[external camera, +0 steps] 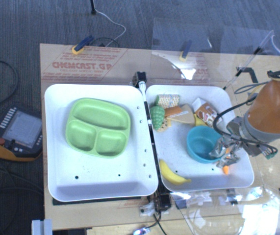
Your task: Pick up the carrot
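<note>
Carrot (225, 169) lies at the right bin's (238, 179) front right corner, just beside the blue bowl (202, 143). The gripper (228, 153) is directly above it — open or closed, I cannot tell. It may hit the bowl or bin wall — so little room.

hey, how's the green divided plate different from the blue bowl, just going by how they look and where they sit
The green divided plate lies in the left bin; the blue bowl sits in the right bin. The plate is wide, flat and split into three compartments; the bowl is smaller, round and a single well. The plate lies alone in its bin, while the bowl has the gripper at its right rim and toy food around it. Both sit upright.
</note>
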`<state>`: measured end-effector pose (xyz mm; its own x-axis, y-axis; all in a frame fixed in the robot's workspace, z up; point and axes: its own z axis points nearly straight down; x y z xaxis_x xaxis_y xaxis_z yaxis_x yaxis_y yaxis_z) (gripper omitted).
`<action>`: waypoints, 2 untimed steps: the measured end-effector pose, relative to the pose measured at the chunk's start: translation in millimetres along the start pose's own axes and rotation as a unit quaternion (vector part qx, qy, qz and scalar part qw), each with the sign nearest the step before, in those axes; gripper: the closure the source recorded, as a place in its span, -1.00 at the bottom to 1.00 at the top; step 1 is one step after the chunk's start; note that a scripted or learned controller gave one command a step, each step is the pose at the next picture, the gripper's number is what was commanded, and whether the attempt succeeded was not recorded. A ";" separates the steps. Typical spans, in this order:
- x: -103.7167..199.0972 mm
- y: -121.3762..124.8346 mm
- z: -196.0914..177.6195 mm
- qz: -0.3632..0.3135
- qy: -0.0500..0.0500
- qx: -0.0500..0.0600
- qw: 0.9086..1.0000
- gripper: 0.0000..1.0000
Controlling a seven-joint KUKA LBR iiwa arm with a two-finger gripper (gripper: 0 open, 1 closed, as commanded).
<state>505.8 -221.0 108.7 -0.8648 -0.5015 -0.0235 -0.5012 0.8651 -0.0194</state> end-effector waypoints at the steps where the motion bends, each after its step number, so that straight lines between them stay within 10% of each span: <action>1: 2.5 2.7 5.1 0.000 0.004 -0.004 1.000 -1.00; 2: -1.4 2.4 -6.7 -0.001 0.001 -0.003 1.000 1.00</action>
<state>505.6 -218.2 115.3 -0.8643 -0.5024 -0.0220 -0.5022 0.8646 -0.0142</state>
